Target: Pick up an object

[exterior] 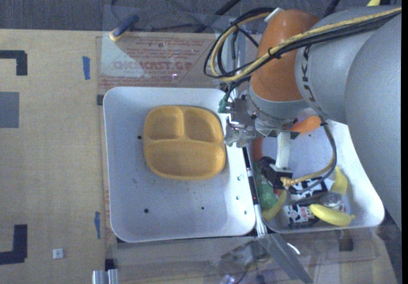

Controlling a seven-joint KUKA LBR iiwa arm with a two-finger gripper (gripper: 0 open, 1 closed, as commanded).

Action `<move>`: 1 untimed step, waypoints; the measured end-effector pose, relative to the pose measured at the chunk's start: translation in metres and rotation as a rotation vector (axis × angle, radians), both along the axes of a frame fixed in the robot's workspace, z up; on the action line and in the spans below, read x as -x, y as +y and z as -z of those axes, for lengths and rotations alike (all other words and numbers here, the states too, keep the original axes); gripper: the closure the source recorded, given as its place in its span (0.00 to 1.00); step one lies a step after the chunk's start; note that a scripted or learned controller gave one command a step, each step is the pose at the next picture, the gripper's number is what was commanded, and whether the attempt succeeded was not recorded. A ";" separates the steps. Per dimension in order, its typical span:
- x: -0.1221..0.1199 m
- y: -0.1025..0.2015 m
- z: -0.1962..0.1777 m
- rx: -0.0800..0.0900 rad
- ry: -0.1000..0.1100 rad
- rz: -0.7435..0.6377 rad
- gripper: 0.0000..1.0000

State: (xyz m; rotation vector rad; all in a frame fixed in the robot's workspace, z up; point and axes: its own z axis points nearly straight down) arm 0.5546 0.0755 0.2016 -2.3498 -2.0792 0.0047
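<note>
white plastic makes up both shallow bins, which sit side by side and touch along their inner walls. the left bin (166, 209) holds one thing, a yellow-orange divided plate (185, 142) with three compartments. it lies flat in the upper half of the bin, its right edge near the inner wall, and a few dark specks dot the bare floor below it.

the right bin (371, 194) is partly covered by the arm, and its things crowd the lower end. a yellow banana (331, 214) lies near the lower rim and a second yellow piece (342, 180) lies just above it. a black-and-white patterned item (305, 198) sits between them and a green thing (271, 201) by the inner wall. an orange thing (310, 124) shows from under the wrist at the upper end.

the gripper (237, 128) hangs over the seam between the bins, just beside the plate's right edge. whether it is open or closed cannot be told from this angle, and nothing is seen held in it.
</note>
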 end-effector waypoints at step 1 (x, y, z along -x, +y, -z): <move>0.004 0.048 0.002 -0.001 -0.001 -0.371 1.00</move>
